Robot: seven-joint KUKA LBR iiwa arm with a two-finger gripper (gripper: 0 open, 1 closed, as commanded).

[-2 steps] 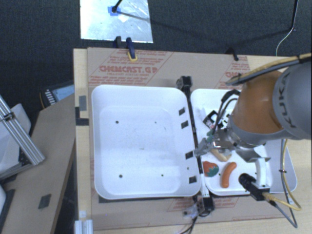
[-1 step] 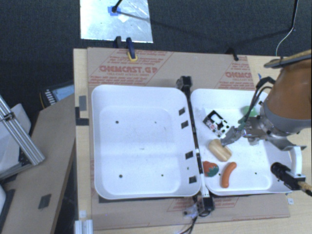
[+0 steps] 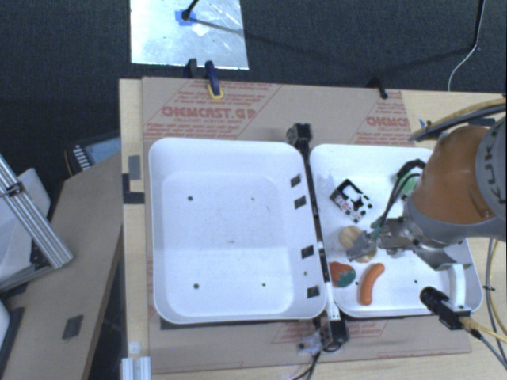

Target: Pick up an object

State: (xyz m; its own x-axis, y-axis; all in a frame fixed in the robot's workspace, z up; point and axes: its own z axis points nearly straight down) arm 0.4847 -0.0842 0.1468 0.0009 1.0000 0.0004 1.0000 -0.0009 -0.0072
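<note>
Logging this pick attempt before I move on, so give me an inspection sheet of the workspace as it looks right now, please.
Surface: bench with brown printed board under two white bins; left bin and right bin side by side.
Job's things: in the right bin, a tan round object, an orange sausage-shaped object, a red and green object, a black and white object.
Clutter: nothing seen.
Grippers: gripper low in the right bin beside the tan round object; a hold cannot be confirmed.
Cables: cable at upper right.
Surroundings: shiny sheet on dark floor; metal rail at left.
</note>
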